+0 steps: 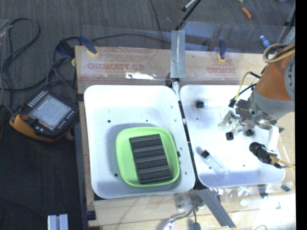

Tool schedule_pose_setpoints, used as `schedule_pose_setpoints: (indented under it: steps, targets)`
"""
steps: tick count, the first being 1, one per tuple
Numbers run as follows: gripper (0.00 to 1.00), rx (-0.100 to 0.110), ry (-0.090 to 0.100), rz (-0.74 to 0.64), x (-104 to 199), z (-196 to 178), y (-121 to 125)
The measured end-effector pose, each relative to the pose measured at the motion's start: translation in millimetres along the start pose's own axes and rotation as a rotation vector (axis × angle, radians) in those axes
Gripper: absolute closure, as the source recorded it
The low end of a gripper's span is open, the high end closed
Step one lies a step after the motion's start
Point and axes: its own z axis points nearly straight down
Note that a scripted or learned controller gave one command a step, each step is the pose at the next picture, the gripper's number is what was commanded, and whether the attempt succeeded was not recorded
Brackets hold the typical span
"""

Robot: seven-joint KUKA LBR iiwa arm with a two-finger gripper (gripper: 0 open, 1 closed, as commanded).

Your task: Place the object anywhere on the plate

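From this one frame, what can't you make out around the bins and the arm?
- Gripper: its clear parts blur into the white right bin, so its state is unreadable.
- Grey arm with orange band: cut off by the right edge.
- Dark ridged rectangular block on the green square plate: covers the plate's middle.
- Small black piece in the right bin: too small to identify.

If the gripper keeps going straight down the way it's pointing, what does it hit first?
Probably the bare floor of the right bin. The gripper points down, and the small black piece sits close beside that line; depth is unclear.
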Motion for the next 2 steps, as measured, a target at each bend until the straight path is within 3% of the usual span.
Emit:
schedule_pose_setpoints:
  steps: [1, 2]
  targets:
    - [0.00, -0.001, 0.000, 0.000, 0, 0, 0]
    - [0.00, -0.002, 0.001, -0.188, 5, -22, 6]
